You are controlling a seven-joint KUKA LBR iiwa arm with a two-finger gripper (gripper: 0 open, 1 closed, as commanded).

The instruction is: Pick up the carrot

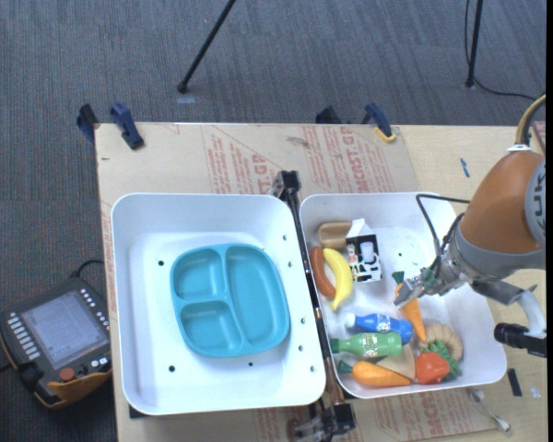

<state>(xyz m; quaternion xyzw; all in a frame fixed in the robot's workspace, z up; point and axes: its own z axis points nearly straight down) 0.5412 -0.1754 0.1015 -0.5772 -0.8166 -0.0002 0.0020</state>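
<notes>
Two orange carrots lie in the right bin (479,362). One small carrot (414,320) points down and right in the middle of the bin, its upper end just under my gripper (411,289). A longer carrot (382,374) with a green tip rests along the bin's front wall. My gripper hangs low over the bin's middle, directly above the top end of the small carrot. Whether it touches the carrot is unclear.
Around the carrots lie a banana (340,277), a hot dog (323,274), a bun (333,233), a black-and-white box (364,258), a blue bottle (380,323), a green bottle (369,344), a tan ring (445,342) and a red vegetable (430,367). The left bin (138,247) holds a blue divided plate (229,299).
</notes>
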